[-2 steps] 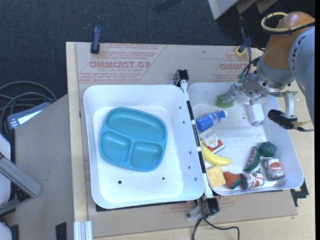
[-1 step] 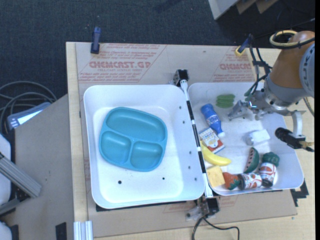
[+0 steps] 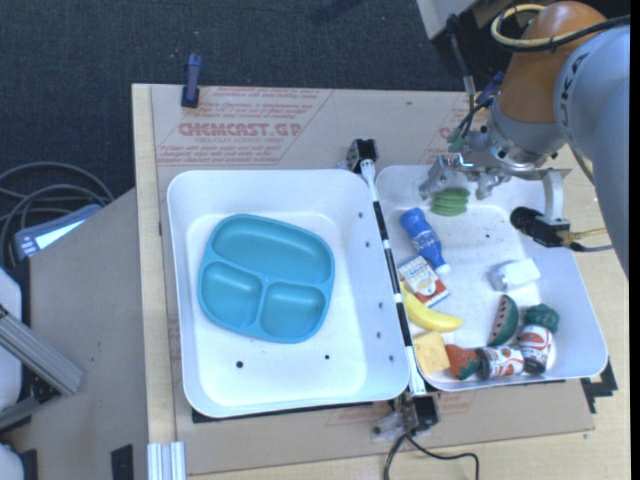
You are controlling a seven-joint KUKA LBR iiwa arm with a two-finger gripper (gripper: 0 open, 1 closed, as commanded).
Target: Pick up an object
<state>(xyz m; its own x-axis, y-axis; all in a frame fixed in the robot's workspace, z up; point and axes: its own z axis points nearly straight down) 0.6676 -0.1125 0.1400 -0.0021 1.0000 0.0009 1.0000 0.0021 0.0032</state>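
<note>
Your gripper [image 3: 462, 180] hangs over the right bin's [image 3: 575, 298] far corner, fingers spread apart, astride the green disc [image 3: 450, 203]. Blue bottle [image 3: 423, 238] lies just beside it.

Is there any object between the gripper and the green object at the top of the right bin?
Nothing visible. The gripper hangs directly above the green object, and the blue bottle lies apart, lower in the right bin.
</note>
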